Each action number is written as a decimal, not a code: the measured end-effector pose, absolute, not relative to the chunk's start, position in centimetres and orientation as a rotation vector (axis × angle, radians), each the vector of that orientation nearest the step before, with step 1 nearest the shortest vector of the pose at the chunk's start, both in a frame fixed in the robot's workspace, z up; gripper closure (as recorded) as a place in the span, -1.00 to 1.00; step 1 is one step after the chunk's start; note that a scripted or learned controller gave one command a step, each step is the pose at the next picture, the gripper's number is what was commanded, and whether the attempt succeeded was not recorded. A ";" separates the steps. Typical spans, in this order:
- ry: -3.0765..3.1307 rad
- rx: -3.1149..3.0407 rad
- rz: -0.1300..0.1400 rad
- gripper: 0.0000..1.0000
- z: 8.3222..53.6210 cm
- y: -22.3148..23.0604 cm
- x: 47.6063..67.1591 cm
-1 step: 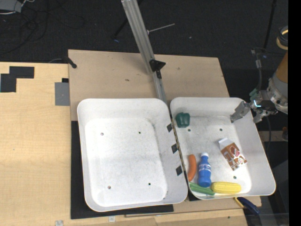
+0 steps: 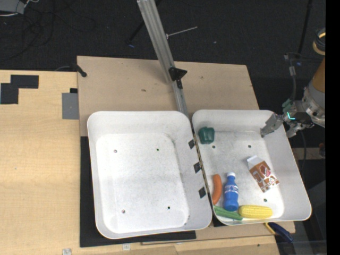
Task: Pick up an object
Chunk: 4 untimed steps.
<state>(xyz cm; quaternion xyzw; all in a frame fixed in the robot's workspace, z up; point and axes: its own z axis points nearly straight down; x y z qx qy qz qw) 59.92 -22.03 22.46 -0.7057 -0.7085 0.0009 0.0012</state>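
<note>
From my remote station I see the gripper (image 2: 280, 122) poised over the far right corner of the right bin (image 2: 241, 116), and it carries nothing; whether it is spread or closed I cannot tell at this angle. Every candidate for the pick lies in that bin. Nearest the gripper, toward the bin's right wall, rests a small brown-and-white packet (image 2: 263, 175), lying flat and apart from the rest; I judge it light, thin and somewhat crushable, best taken across its short sides. At the bin's near rim lies a yellow corn cob (image 2: 256, 212), touching a green pod-like piece (image 2: 227, 214); both look like rigid, light toy food, the cob rounded and liable to roll. Just beside them a blue bottle (image 2: 230, 192) lies on its side, with an orange carrot (image 2: 217, 188) alongside, close to the bin's left wall; the bottle is smooth and probably slippery, so I would grip it across its body. A green pepper-like object (image 2: 206, 135) sits alone at the bin's far left corner. The left bin (image 2: 106, 121) adjoins the right bin along that wall.
</note>
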 end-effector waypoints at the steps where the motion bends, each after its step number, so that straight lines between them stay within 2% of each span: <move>1: -2.222 -2.211 0.005 -1.00 16.3 -21.6 60.5; 2: -2.217 -2.217 0.006 -1.00 11.8 -21.9 59.9; 3: -2.220 -2.220 0.003 -1.00 9.0 -21.7 59.9; 4: -2.218 -2.221 0.003 1.00 10.1 -21.8 59.9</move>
